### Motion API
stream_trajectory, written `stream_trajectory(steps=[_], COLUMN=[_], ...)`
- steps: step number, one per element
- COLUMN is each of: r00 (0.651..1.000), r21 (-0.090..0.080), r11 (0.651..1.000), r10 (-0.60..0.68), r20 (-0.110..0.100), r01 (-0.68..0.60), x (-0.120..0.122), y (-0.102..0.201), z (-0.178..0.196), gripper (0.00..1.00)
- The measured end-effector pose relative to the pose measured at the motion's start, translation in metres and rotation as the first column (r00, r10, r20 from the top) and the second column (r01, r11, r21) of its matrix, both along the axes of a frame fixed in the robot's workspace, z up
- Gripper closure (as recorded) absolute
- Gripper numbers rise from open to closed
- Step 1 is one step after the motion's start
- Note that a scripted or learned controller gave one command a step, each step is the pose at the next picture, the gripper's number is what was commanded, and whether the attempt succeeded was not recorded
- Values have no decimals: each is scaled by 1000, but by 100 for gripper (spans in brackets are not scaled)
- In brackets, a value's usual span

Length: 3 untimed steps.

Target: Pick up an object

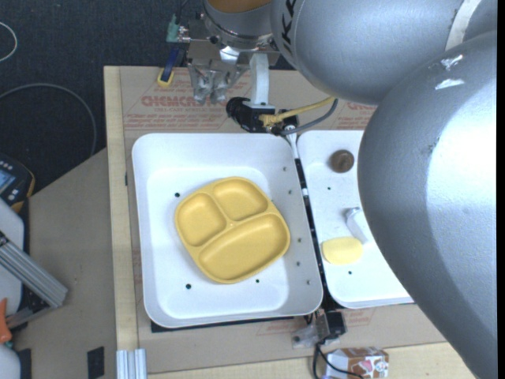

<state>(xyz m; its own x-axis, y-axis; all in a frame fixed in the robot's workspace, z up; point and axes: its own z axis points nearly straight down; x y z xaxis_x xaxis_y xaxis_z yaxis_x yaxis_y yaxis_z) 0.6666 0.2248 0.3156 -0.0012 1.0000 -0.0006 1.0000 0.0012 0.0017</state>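
Tray (231, 229), yellow and three-compartment, lies long axis diagonal in left bin (150, 212).

The jaws are held over the table (118, 212) behind the left bin (150, 172). Before them, in that bin, a divided plate (231, 229) is laid. To their right, in the right bin (316, 152), a small disc (342, 161) and a flat block (342, 250) are found.

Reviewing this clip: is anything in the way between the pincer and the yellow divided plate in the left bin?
Nothing visible blocks it. The pincer is above the bench beyond the left bin's far edge, and the yellow divided plate lies alone in the middle of that bin, with open white floor around it.
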Motion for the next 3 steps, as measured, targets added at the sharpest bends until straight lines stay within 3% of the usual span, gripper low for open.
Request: stream_trajectory(steps=[2, 3], r00=[1000, 1000], r21=[-2, 3], r11=[1000, 1000], r10=[-2, 2], r20=[-11, -6], r01=[2, -2], x=[-2, -97], y=[0, 1], z=[-145, -88], gripper=[100, 100])
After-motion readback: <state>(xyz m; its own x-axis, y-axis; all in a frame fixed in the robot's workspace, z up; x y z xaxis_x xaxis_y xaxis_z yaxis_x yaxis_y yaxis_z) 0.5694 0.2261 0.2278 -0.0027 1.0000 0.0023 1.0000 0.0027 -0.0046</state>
